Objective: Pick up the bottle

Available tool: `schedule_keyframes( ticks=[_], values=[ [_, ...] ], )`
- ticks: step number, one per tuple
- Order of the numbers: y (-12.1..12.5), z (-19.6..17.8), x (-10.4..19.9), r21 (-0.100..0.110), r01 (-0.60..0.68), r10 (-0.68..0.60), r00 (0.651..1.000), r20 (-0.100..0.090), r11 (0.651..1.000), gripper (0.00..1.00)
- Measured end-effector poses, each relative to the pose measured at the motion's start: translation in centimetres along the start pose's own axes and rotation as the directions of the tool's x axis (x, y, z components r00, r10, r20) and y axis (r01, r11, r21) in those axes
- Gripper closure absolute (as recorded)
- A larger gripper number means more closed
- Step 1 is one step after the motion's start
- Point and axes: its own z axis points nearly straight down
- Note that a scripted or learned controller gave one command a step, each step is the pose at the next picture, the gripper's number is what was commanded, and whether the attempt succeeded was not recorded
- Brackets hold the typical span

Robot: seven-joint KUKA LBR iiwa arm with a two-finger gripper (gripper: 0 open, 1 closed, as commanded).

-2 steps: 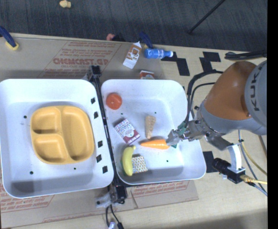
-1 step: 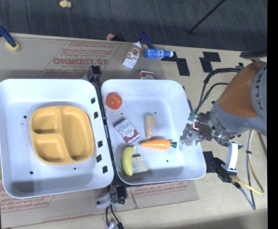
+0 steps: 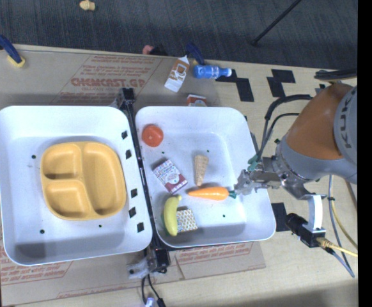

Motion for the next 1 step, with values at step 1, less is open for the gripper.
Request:
schedule_keyframes(
  ticks=[1],
  values=[
    [0.0, -1.77, -0.16, -0.002, -0.3, 0.3, 0.954, 0.001, 0.954, 1.0]
  ],
)
